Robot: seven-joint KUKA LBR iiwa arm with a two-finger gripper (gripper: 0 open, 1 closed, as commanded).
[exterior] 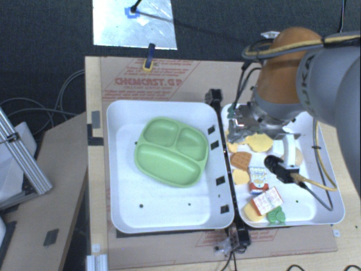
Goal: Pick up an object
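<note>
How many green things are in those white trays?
2: a green plate in the left bin, a small green piece near the right bin's front edge. The arm may hide more.

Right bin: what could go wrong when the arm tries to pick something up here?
1. The yellow disc, the brown waffle and the red packet lie crowded together, so the gripper may catch two pieces or none.
2. The gripper hangs near the bin's left wall, which it might strike on the way down.
</note>
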